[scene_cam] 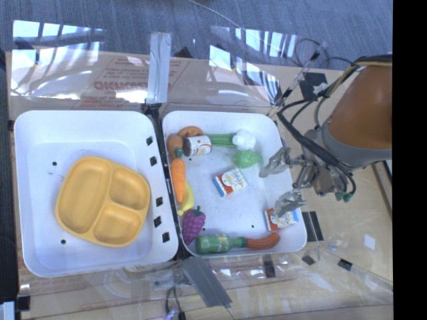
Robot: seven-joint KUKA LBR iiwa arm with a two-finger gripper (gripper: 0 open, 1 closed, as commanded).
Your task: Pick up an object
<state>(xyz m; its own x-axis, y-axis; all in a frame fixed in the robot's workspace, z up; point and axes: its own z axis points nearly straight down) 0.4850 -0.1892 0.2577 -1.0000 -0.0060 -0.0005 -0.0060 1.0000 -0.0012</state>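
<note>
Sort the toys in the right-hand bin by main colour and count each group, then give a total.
Orange: 3, carrot, sausage, round piece
Green: 3, bottle, leafy piece, stalk
Purple: 1, grapes
Yellow: 1, banana
White cartons: 2
Can: 1
Total: 11

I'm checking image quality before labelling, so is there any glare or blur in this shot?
Camera view: bright window reflections glare off the clear plastic sheeting behind the bins; the two-finger metal gripper and the orange-banded grey arm look soft; the yellow divided plastic tray is evenly lit.
</note>
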